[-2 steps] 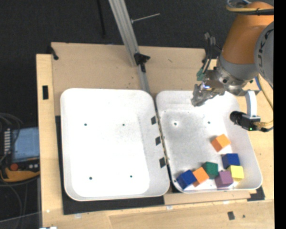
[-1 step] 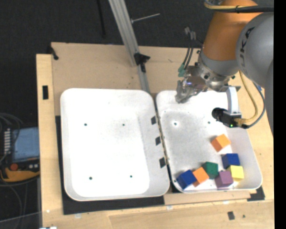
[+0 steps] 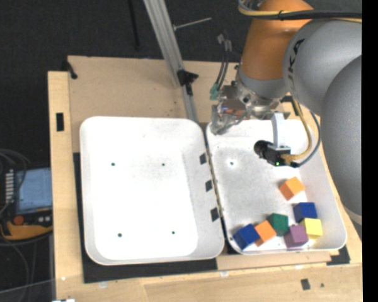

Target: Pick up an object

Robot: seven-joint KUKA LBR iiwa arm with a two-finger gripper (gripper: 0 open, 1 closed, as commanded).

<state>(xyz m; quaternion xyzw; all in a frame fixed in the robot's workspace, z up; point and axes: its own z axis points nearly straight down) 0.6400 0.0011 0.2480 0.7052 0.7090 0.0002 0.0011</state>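
On the plywood table (image 3: 129,80), two shallow white plastic bins sit side by side: the left bin (image 3: 88,168), bare save for a few dark dots on its floor, and the right bin (image 3: 239,194), which carries all the stock. Item group, right bin, near corner and far side: one loose orange foam cube (image 3: 292,187), set apart toward the right wall; below it a dark blue cube (image 3: 305,211); a yellow cube (image 3: 313,226) just beside a purple cube (image 3: 296,235); a green cube (image 3: 278,222); a second orange cube (image 3: 265,231) touching a second blue cube (image 3: 246,236) at the front rim. Any of these serves as the object to pick up. Arm: grey with an orange band, reaching in from the right; its gripper (image 3: 222,121) hangs over the far left corner of the right bin, close to the dividing rims, well apart from every cube. Gripper state: cannot be told, the tip being small and dark against the hardware; nothing is seen held in it. A small black module with a green light (image 3: 269,151) hangs on a cable below the wrist. Risks, as judged: a descent from the present position would close on bare bin floor or strike the rim between the bins; among the clustered cubes, touching neighbours could be nudged or pinched two at once; the loose orange cube looks the safest target.
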